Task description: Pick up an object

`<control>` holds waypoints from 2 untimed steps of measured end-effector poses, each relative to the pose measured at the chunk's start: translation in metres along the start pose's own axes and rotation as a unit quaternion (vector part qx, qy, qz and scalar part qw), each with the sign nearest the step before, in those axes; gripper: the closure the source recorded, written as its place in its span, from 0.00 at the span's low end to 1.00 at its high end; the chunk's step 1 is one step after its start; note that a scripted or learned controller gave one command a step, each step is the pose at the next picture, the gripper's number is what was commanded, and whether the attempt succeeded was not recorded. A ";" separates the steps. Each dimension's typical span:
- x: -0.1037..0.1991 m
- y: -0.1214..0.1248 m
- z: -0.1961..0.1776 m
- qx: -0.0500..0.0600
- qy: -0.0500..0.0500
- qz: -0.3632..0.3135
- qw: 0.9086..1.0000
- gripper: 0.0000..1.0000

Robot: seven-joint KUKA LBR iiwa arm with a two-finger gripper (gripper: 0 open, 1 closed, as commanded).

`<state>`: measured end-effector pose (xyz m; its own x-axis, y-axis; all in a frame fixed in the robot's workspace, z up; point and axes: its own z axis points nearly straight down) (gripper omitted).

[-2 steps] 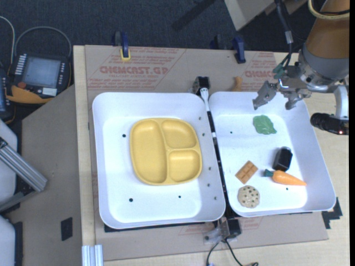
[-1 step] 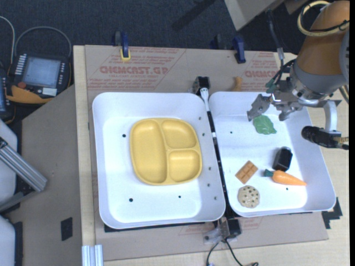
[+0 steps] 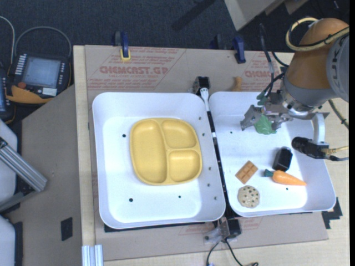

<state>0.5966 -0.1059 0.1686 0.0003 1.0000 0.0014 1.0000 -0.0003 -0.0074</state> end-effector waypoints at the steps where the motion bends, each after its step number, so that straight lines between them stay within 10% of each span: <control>1: 0.003 -0.007 0.062 0.000 0.000 0.000 1.000 0.00; 2: 0.002 -0.005 0.047 -0.004 -0.001 0.001 1.000 1.00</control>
<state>0.5913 -0.1036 0.1215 0.0015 1.0000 -0.0002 1.0000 -0.0015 0.0010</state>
